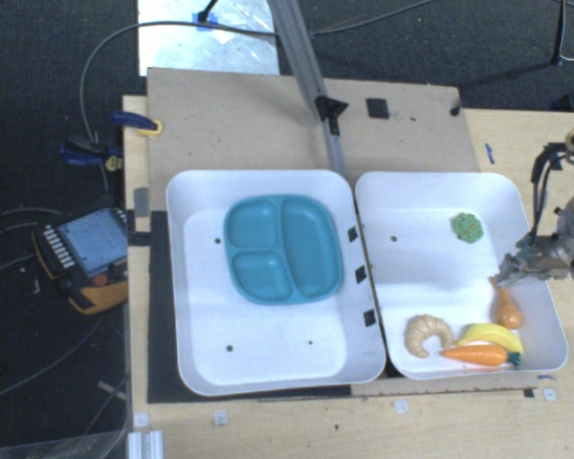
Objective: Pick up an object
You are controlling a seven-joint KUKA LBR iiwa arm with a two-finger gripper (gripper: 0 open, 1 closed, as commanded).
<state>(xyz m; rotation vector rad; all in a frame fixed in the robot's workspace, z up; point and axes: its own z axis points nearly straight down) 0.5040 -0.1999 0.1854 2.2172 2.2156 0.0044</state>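
Orange pear-shaped object (506, 310) stands roughly upright in the view, narrow end up, directly below tool (517, 272), touching; tool's open/closed state unclear.

Two shallow white plastic bins, left (196, 352) and right (411, 256), plain but for small dark dots. Teal-blue divided plate (283, 249) in one flat shade. Bumpy bright-green broccoli floret (467, 227). Pale tan croissant (428, 333) with faint ridges. Yellow banana (491, 335). Orange carrot (474, 356) with a dark green tip. Orange-brown pear-shaped piece (506, 309). Dull grey metal claw (526, 266). Light brown cardboard-coloured table (230, 113), black strip along the near edge. Dark speckled carpet floor (38, 46).
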